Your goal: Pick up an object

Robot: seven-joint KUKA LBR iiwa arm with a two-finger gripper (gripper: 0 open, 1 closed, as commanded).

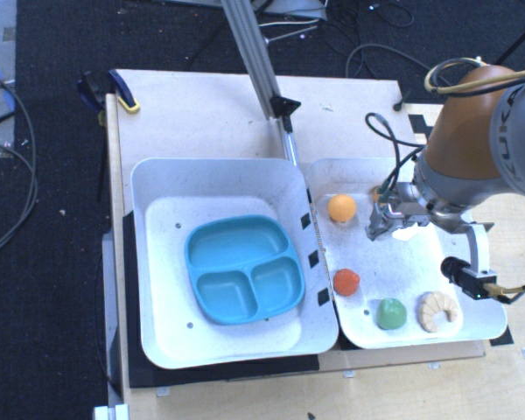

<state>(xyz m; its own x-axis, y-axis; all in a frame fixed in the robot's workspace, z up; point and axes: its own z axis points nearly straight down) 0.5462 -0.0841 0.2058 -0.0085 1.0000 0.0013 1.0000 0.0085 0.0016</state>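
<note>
Overhead camera, slanted down on the bench (pixel 201 112).

Two shallow white bins sit side by side. The left bin (pixel 157 191) holds a blue divided plate (pixel 244 269) with three compartments, lying flat near the middle of the bin, nothing visible in any compartment.

The right bin (pixel 481 326) holds four small things. An orange ball (pixel 341 208) lies toward the far left part of the bin. A red ball (pixel 346 282) lies nearer the camera, close to the wall shared with the left bin. A green ball (pixel 390 313) sits near the front edge, and just beside it on its right lies a pale, ridged croissant-shaped piece (pixel 438 311); whether the two touch is hard to tell.

The arm (pixel 477 138) reaches in from the right, its orange band bulking over the far right of the right bin. The gripper (pixel 381 223) hangs over the bin's middle, to the right of the orange ball and apart from it. It points downward; from this angle the metal end is a small cluster of grey parts and its state cannot be told. No object is seen between its tips.

Cables (pixel 394 147) loop off the wrist. A slanted metal pole (pixel 254 46) crosses the bench from the far side down to where the bins meet. A dark clamp with a yellow tip (pixel 122 94) sits at the bench's far left corner.
</note>
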